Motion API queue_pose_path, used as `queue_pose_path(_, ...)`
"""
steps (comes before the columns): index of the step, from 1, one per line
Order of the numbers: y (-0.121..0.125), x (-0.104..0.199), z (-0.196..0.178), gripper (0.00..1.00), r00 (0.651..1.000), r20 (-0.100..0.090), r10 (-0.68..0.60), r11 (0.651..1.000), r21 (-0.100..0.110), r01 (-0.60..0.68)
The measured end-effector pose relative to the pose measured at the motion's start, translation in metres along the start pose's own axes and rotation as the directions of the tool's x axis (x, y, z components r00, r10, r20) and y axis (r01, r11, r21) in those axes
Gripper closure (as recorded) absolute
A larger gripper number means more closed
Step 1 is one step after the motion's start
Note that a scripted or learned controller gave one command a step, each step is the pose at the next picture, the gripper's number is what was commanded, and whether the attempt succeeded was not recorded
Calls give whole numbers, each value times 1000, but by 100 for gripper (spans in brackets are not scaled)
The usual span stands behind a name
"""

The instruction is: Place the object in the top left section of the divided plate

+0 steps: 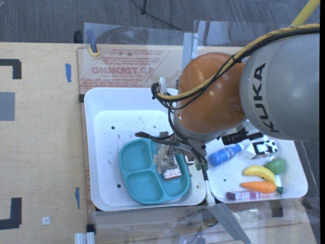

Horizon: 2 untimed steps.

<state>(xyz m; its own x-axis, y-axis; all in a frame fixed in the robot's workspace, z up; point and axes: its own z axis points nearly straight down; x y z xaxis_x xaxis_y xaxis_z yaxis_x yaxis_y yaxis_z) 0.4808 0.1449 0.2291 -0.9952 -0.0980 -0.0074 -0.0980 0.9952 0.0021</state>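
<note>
**Ana:** End effector (170, 159) first: where is it?

**Ben:** Low over the left bin (96, 136), hanging above the blue divided plate (137, 184). It sits over the plate's right-hand section, below the arm's (284, 75) orange band (210, 93).

**Ana:** Spread or pinched together?

**Ben:** I cannot tell. The metal parts and cables crowd together there, and the arm's bulk covers much of it from above.

**Ana:** And the object for the plate?

**Ben:** A small pale packet with a reddish label (171, 173) lies right under the end effector, in the plate's long right section. Whether it is gripped or just lying on the plate is not clear from this angle.

**Ana:** How is the plate laid out?

**Ben:** Three sections: two on the left, one above the other, and the long one on the right. It lies in the lower middle of the left bin, near the front wall.

**Ana:** What is in the right bin (299, 187)?

**Ben:** A blue bottle (223, 154) lying tilted near the arm, a banana (260, 172), a carrot (259, 186) just below it, a green piece (275, 165) beside the banana, a black-and-white patterned thing (265, 147) above them, and a thin marker-like stick (242, 195) along the front edge.

**Ana:** And the tabletop (40, 136)?

**Ben:** Light wood, with blue tape marks (68, 73) to the left.
</note>
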Motion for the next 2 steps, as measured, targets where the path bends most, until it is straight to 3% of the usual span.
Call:
queue_pose_path(1,23,-5,16,100,900,-2,-436,900,-2,436)
queue_pose_path(2,14,-28,89,100,859,-3,-512,859,-3,512)
